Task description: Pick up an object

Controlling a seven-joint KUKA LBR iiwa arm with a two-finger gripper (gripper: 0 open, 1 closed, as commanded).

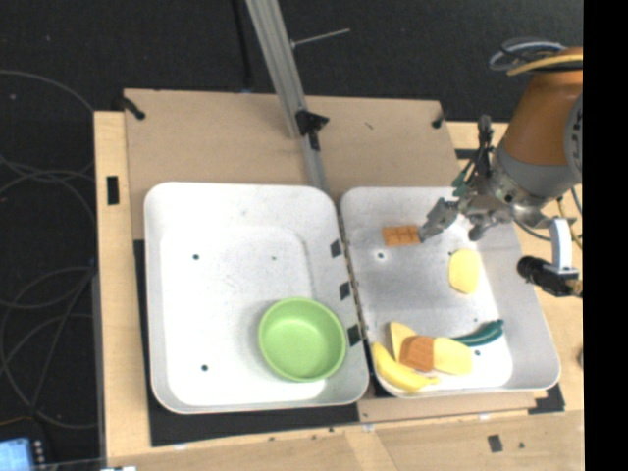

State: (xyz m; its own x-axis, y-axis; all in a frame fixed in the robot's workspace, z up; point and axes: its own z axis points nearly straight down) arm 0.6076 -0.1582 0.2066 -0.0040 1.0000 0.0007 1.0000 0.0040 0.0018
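Left bin (196, 224) has just a green bowl (302, 338) parked near its front right corner. In the right bin (530, 361), a small orange block (399, 235) lies toward the back. The gripper (456, 219) hovers just beside it, fingers apart with nothing between them, probably lining up a grab. Yellow piece (464, 272) sits mid-bin; a pile of yellow and brown bits (420, 355) crowds the front.

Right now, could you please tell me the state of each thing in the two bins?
Green bowl: upright, left bin.
Orange block: flat, right bin, beside gripper.
Yellow piece: lying loose, right bin.
Banana: in the pile at right bin's front edge.
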